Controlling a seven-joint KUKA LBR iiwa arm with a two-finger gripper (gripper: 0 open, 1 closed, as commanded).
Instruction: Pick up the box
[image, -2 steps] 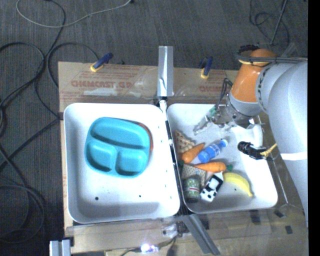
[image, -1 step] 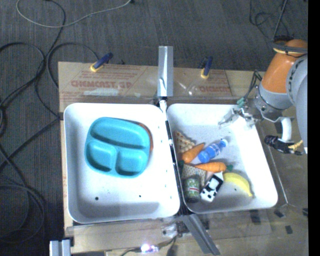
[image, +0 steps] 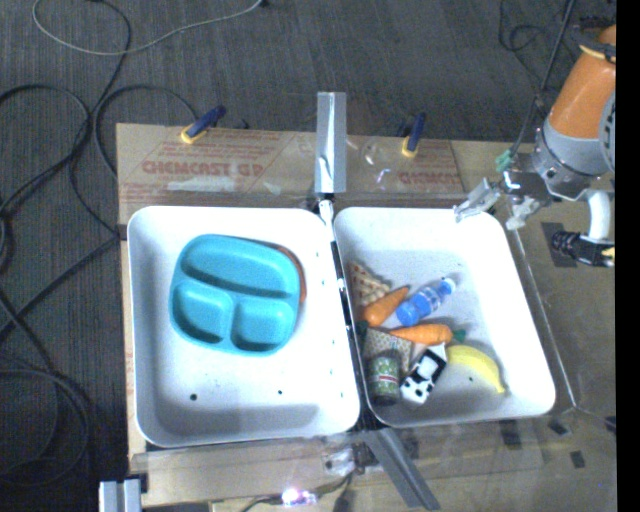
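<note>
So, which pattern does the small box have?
Black-and-white patches, cow-like, on the box; camera view.

Red block lettering runs across the cardboard sheet (image: 230, 160) under the bins, well to the left of the pincer (image: 497, 200) and about level with it. It looks like "CHEMCAST GP", though the blur leaves that uncertain. A second red line nearer the pincer, just left of it, is too blurred to read.

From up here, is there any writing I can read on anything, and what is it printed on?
"CHEMCAST GP": red print on the brown board behind the left bin, blurred, so this reading is a guess.
More red print on the same board behind the right bin, near the blue clamp: too blurred to read.
Label on the small can: too small to read.
Label on the blue bottle: too small to read.
</note>
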